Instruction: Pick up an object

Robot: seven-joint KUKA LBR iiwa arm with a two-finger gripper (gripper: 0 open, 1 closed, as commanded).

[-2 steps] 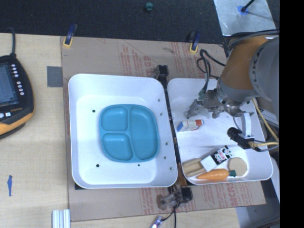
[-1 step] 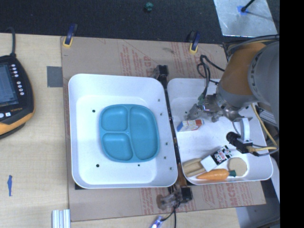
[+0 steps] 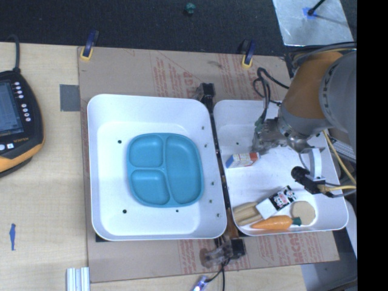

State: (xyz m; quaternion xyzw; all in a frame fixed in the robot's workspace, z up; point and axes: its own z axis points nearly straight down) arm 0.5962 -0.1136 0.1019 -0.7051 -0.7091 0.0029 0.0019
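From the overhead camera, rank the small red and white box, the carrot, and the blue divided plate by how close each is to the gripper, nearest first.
Measured from the gripper:
1. Small red and white box, just below it in the right bin.
2. Carrot, at the right bin's front edge.
3. Blue divided plate, across in the left bin.

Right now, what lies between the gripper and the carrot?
In the camera view, between the gripper and the carrot lie bare bin floor and a black-and-white brush.

A small white tube with red and blue ends (image 3: 242,159) lies flat near the right bin's (image 3: 235,115) centre. At the bin's 6 o'clock edge sit 3 more items: an orange carrot (image 3: 273,224) (green stem pointing to 3 o'clock), a wooden brush (image 3: 245,211) and a black-and-white block (image 3: 282,197).
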